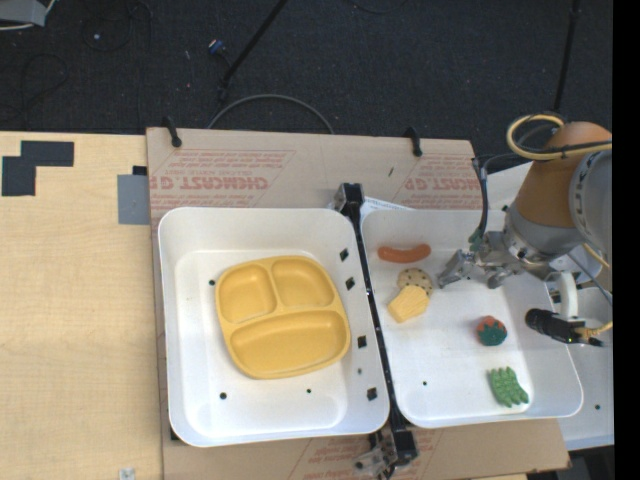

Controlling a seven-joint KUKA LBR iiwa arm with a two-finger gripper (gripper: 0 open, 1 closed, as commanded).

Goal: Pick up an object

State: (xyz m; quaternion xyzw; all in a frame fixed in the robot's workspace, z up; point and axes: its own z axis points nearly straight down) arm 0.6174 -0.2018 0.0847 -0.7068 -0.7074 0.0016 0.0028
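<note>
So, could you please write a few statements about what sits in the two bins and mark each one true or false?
1. The yellow divided tray lies in the left bin. True.
2. The hot dog lies in the left bin. False: it is in the right bin.
3. The cheese wedge lies on the tray. False: it lies on the right bin's floor.
4. The green toy lies near the right bin's front right corner. True.
5. The pincer is over the right bin. True.

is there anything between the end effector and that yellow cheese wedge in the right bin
Nothing visible blocks it. The end effector sits just right of the cheese wedge, with bare bin floor between. The sausage lies further back, off that line.
</note>
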